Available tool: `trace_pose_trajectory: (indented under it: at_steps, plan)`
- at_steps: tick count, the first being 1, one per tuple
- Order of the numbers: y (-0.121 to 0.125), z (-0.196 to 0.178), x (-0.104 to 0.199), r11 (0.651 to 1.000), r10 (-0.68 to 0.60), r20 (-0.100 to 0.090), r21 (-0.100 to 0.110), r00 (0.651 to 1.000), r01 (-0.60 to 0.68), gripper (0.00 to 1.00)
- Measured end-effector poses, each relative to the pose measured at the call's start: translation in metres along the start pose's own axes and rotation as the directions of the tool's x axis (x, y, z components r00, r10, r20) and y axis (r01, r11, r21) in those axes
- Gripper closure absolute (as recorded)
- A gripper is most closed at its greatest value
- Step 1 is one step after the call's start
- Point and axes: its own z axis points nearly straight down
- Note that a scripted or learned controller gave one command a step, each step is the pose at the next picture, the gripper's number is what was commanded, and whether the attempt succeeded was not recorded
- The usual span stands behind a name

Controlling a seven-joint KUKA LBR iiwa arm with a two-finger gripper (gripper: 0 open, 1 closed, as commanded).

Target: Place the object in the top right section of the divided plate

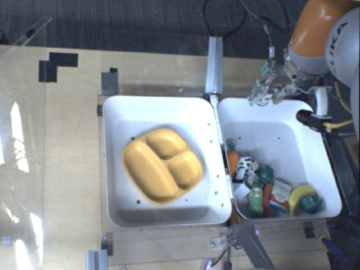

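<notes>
I'm before the pick: my pincer (269, 89) hangs at one o'clock, grip state unclear; next, descend onto a toy (245, 169), then the plate (162, 165).

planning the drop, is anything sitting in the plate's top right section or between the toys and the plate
Nothing lies in any section of the yellow divided plate. The toy pile sits in the right bin; the two bins' adjoining walls stand between them, so objects must be lifted over. The gripper is above that bin's far rim.

yellow plate (162, 165) L bin (112, 151), tool (269, 89) over R bin (281, 134)
</notes>
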Motion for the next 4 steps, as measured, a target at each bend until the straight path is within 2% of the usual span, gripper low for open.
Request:
trace_pose_trajectory:
  at_steps: [1,2,3,4]
  plan:
    - [0.005,-0.062,0.063,0.995,-0.102,-0.002,-0.002,0.995,0.102,1.00]
    - [-0.079,-0.029,0.122,0.974,-0.226,-0.003,0.001,0.974,0.226,1.00]
    - [-0.034,0.028,0.165,0.949,-0.315,-0.003,0.000,0.949,0.315,1.00]
    - [-0.039,-0.034,0.209,0.957,-0.289,-0.003,-0.001,0.957,0.289,1.00]
